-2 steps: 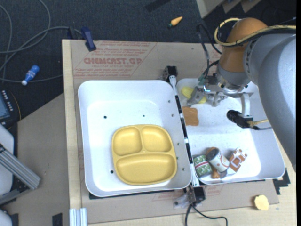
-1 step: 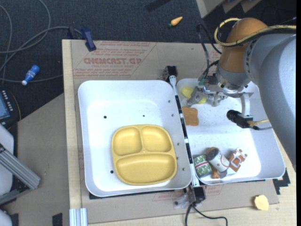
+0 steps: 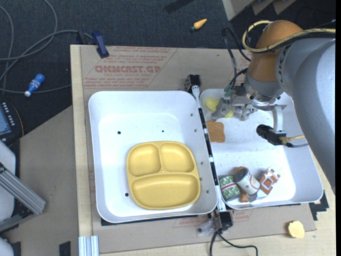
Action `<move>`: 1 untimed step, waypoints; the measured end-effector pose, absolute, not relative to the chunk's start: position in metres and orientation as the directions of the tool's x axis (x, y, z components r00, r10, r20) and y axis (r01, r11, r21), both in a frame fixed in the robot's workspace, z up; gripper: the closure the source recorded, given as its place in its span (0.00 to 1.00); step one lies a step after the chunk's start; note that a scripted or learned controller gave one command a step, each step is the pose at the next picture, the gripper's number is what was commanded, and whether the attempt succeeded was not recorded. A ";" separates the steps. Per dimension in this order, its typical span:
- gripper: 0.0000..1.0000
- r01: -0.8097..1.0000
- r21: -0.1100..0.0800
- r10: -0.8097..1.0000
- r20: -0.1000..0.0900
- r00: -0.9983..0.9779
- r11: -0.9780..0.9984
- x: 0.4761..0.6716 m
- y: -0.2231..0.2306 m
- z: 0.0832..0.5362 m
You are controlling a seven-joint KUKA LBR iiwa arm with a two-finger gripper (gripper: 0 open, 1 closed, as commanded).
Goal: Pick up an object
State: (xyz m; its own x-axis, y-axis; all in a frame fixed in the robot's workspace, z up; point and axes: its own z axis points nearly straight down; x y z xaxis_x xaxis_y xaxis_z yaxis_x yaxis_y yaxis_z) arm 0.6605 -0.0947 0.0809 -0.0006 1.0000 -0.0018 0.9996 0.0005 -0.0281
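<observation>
Two white bins [image 3: 101,143] sit on a tan worktop [image 3: 133,63] printed with red lettering. A yellow divided plate [image 3: 162,175] lies in the left bin. At upper right, the grey arm [image 3: 314,89] shows its orange band [image 3: 272,41]. An orange-brown piece [image 3: 216,132] lies by the bins' divider.

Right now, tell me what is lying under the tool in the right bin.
Under the tool a yellow object lies at the right bin's far-left corner, with a brown, toast-like piece nearer the camera. The tool covers part of the yellow object, so its full shape is hidden.
</observation>
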 end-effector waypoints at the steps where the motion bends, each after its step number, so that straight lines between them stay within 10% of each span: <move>1: 0.00 1.000 -0.028 1.000 -0.002 -0.001 0.001 0.661 -0.095 0.081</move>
